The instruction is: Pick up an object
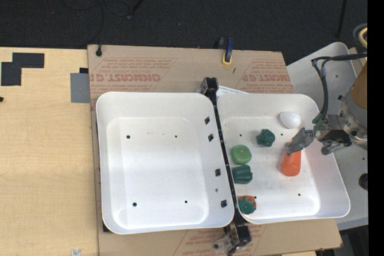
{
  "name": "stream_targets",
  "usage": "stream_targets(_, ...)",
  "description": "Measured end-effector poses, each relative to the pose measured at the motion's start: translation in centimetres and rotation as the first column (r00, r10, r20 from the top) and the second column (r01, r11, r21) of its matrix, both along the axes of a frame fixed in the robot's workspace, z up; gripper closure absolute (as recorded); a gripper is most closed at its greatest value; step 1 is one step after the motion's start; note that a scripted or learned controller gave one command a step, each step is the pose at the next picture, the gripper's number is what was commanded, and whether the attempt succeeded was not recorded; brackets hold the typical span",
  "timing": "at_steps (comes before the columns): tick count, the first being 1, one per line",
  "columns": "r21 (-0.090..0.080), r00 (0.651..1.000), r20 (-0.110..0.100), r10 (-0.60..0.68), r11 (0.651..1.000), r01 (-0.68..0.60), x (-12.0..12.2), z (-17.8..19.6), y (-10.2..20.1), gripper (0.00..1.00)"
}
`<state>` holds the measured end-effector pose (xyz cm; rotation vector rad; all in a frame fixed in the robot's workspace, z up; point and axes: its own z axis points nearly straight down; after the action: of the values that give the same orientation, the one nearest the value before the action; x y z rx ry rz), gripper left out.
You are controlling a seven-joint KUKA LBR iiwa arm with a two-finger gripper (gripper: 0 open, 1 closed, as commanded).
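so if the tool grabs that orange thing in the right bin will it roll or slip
The orange piece looks tapered and smooth, so it may squirt out of a pinch. It seems small and probably light. Lying on the flat right bin floor, a nudge from the tool could roll it in an arc.

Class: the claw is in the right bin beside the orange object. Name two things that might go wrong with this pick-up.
1. The claw sits at the top edge of the orange object, not squarely over it, so it may knock it aside.
2. The white object and dark green object lie close by and may get bumped.
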<state>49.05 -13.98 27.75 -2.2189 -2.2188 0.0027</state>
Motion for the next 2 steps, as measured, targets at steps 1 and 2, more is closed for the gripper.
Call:
stream_targets(1, 0.004, 1.0, -0.014, 0.001, 1.0, -0.001, -2.0, -16.7, 3.2, 0.0)
stream_targets(2, -0.001, 1.0, 0.002, 0.001, 1.0, -0.001, 4.4, -19.1, 3.4, 0.0)
